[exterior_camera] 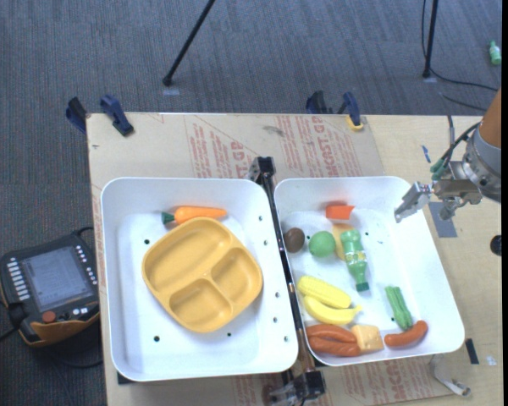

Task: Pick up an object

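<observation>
A: Where do I stand?
B: My gripper point(423, 200) hangs over the right bin's point(381, 186) edge, fingers spread, empty. The crowded banana point(326, 292) and sausage point(332, 339) risk a double grab.

Arm point(491, 155) is cut off at right edge; gripper point(423, 197) fingers possibly blurred, state not readable. Small item by sausages point(368, 337) can't be identified.

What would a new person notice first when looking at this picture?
The big yellow divided plate in the left bin, with a toy carrot lying just above it. Then the crowd of toy food in the right bin: yellow bananas, a green bottle and sausages. The claw hangs over that bin's upper right corner.
</observation>
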Motion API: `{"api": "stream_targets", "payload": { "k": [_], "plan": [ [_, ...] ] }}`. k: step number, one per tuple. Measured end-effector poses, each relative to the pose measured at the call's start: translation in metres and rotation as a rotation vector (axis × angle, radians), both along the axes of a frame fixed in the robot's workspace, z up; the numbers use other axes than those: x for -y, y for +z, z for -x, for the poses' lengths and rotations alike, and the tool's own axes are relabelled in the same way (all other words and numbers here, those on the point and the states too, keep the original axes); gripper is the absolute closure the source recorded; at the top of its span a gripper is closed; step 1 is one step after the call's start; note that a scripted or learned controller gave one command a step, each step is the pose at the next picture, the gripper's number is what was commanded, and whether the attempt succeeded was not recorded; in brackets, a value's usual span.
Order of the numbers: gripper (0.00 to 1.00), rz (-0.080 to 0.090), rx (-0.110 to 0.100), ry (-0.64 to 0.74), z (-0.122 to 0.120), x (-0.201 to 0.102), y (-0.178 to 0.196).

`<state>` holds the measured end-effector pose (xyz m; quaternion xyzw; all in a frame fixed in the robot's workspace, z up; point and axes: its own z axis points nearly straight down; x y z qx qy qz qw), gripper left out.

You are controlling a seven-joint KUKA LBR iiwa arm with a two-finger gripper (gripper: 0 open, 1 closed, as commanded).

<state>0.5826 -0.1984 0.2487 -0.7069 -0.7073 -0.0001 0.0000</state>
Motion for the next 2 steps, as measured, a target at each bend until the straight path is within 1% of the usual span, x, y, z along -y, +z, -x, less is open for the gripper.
{"api": "stream_targets", "payload": {
  "k": [1, 2],
  "plan": [
    [0.0, -0.002, -0.003, 0.05, 0.012, -0.043, -0.162],
    [1.0, -0.003, -0.003, 0.045, 0.012, -0.042, -0.151]
  ]
}}
